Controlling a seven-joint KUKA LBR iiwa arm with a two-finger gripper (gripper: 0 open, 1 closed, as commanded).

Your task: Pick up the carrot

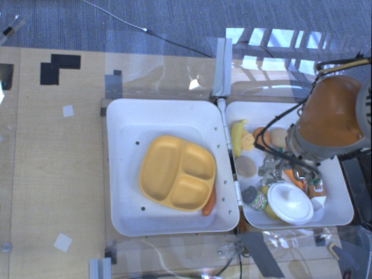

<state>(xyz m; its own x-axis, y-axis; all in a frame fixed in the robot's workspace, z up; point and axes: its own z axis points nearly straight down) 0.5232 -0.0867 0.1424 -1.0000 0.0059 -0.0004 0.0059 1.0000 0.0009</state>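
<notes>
The gripper [285,170] hangs low over the middle of the right bin [343,214], under the arm's orange band [331,112]. Its fingers sit in a dark tangle of metal and cable, and whether they are spread or pressed together cannot be told; nothing can be seen between them.

Just near of the gripper lies a white lidded bowl [289,202], with a yellow piece partly hidden at its left edge. Left of that stands a small can [254,199] with a green label; its writing is too small to read. Further left lies a beige round item [246,166], and at the far left of the bin a banana [237,135]. Orange and white scraps at the bowl's right are half covered by the wrist and cannot be named.

The carrot [210,201] lies in the left bin [125,173], well apart from the gripper, against the near right edge of a yellow divided plate [177,172].
</notes>
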